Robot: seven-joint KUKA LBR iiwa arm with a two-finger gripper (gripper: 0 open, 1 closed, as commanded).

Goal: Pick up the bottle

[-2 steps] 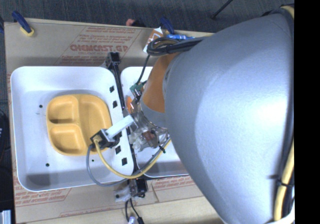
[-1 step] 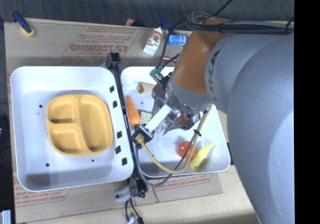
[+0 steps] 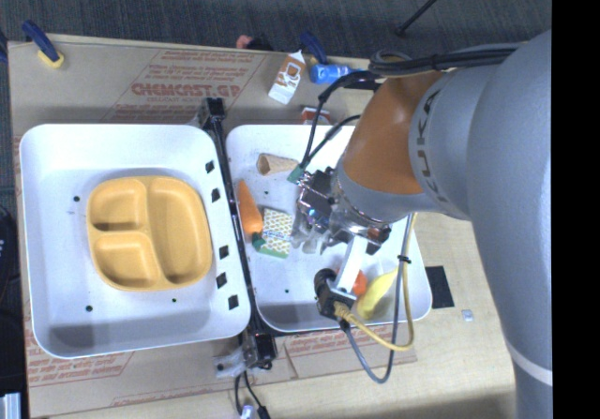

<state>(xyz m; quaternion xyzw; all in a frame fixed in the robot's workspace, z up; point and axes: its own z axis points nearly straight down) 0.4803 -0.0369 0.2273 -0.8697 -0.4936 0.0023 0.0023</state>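
My gripper (image 3: 314,237) hangs low over the middle of the right bin (image 3: 281,300), and the grey and orange arm covers the bin's right half. No shape that I can call a bottle stands out; whatever lies under the arm is hidden. Just left of the gripper lies a small checkered item (image 3: 275,228) with a green end. Nothing is visibly held.
An orange carrot (image 3: 248,208) lies along the right bin's left wall, with a tan cone (image 3: 276,164) behind it. A yellow banana (image 3: 377,293) sits at the front right. The left bin (image 3: 37,220) holds a yellow divided plate (image 3: 150,230). A small carton (image 3: 288,78) lies outside, behind the bins.
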